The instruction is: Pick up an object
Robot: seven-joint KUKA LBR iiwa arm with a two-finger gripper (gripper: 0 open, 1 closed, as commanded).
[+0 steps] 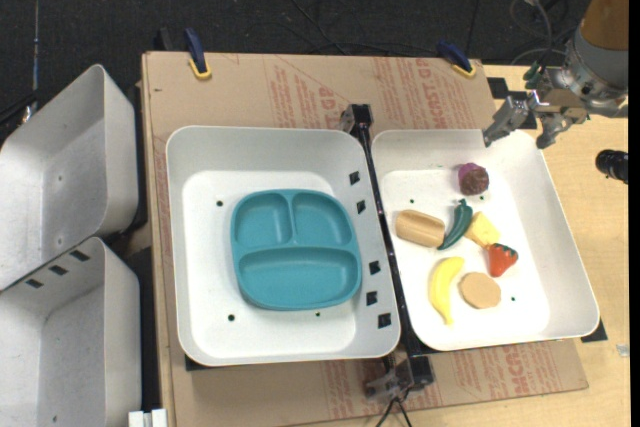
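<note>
A slanted overhead view of a bench holding two shallow white bins side by side on a brown board (300,80).

The left bin (190,165) holds a teal divided plate (296,249), lying flat near the bin's centre, with two small compartments at its 12 o'clock side and one long compartment at its 6 o'clock side.

The right bin (560,245) holds a cluster of toy foods. A dark purple round piece (473,179) lies at 12 o'clock of the cluster. A tan bread roll (420,227) lies at 9 o'clock. A green pepper (457,225), long and curved, lies just beside the roll, its tip pointing toward the purple piece. A small yellow piece (484,230) touches the pepper at its 3 o'clock side. A red piece with a green top (501,259) lies at 4 o'clock of the cluster. A banana (444,287) lies at 7 o'clock, and a round tan disc (480,291) lies just beside it at 5 o'clock.

The arm enters at the view's 2 o'clock. Its gripper (520,124) hangs over the far right corner of the right bin, well apart from the foods, at 1 o'clock of the purple piece. Its two dark fingers are spread apart and nothing is between them.
</note>
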